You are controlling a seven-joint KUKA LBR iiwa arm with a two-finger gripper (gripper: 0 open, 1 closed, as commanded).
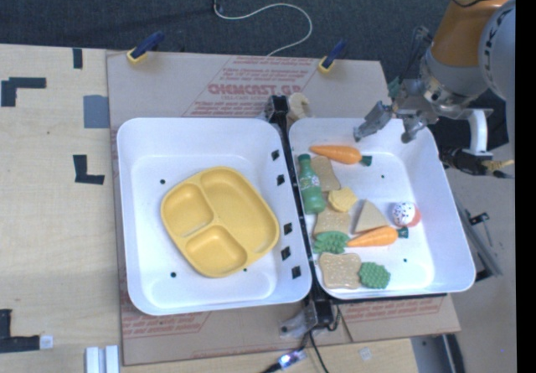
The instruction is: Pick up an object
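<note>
Cardboard-topped bench, two white bins. Gripper (388, 121) hovers over right bin's (448, 204) far rim, fingers spread, empty. Nearest obj: carrot (335, 153), just below-left of gripper, long axis running left-right across the bin.

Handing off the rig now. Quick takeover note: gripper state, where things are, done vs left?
Gripper: open, holding nothing, above the right bin's far rim.
Right bin holds two carrots, a green bottle, bread slice, a small ball and other toy food.
Left bin holds a yellow divided plate.
Done: nothing picked yet.
Left: descend, grasp one object, lift. The far carrot looks closest.
</note>
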